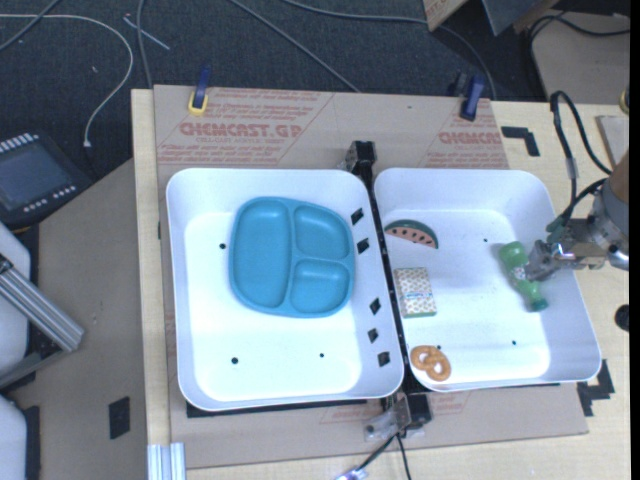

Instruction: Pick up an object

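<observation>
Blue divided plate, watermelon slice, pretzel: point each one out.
blue divided plate (292, 256): camera view, on the ridge where its compartments meet.
watermelon slice (412, 234): camera view, on its red flesh.
pretzel (431, 363): camera view, on its middle twist.

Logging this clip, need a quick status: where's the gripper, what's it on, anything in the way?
Gripper low at right bin's right side, on the green toy. Hold unconfirmed. Watermelon slice, patterned block, pretzel lie apart, leftward. Nothing blocking.

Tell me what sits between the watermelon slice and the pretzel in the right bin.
In the camera view, a small speckled square block lies between the watermelon slice and the pretzel.
</observation>
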Available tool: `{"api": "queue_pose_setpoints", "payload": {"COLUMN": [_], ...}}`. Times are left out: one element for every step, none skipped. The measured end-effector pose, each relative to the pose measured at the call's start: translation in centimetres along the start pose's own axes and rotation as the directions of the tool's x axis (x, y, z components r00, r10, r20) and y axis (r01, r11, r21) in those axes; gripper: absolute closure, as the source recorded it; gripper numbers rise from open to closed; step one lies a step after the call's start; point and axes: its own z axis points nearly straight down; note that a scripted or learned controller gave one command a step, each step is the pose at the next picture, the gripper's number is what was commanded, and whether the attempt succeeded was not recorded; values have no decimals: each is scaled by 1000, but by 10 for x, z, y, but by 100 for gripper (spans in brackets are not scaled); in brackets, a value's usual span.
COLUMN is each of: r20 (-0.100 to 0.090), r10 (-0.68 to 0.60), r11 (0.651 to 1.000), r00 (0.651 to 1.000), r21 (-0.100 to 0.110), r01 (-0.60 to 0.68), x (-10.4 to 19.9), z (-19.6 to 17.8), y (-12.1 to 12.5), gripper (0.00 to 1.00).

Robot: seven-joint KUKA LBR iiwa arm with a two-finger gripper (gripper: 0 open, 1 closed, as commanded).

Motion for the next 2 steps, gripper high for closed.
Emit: {"api": "queue_pose_setpoints", "payload": {"r20": [0, -5], "r10": [0, -4], "r11": [1000, 1000], "r00": [1000, 1000], "r21": [1, 7], "r01": [0, 4], "x": [0, 52], "z": [-43, -48], "y": [2, 5], "gripper": [100, 100]}}
